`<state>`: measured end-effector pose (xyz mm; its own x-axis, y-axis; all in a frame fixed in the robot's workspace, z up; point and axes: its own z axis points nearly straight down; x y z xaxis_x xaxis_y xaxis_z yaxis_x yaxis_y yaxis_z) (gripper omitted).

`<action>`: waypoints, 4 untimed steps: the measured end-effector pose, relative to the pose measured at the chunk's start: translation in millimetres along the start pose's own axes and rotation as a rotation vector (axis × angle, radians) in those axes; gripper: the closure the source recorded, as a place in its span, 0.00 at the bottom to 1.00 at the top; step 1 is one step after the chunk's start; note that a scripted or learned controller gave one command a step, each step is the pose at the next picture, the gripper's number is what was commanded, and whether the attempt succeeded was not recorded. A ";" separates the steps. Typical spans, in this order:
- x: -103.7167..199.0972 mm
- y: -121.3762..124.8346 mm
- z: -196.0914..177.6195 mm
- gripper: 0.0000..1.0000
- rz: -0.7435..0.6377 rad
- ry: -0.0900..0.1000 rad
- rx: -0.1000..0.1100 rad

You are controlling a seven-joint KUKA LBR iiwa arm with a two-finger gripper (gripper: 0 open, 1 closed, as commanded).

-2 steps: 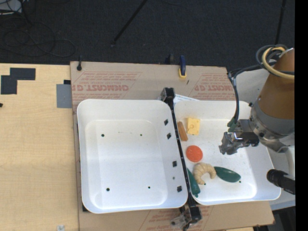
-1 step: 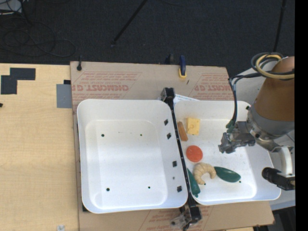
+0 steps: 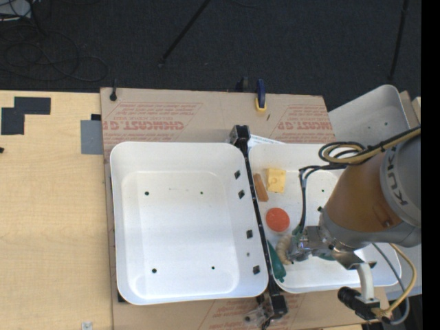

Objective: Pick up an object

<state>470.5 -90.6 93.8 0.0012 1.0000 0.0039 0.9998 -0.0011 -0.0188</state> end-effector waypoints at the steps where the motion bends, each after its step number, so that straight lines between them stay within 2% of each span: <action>1: -2.3 3.1 -17.4 1.00 0.008 -0.001 -0.011; 3: -4.1 2.0 -35.7 1.00 0.020 0.000 -0.007; 4: -3.2 95.9 -1.7 1.00 -0.002 -0.010 -0.042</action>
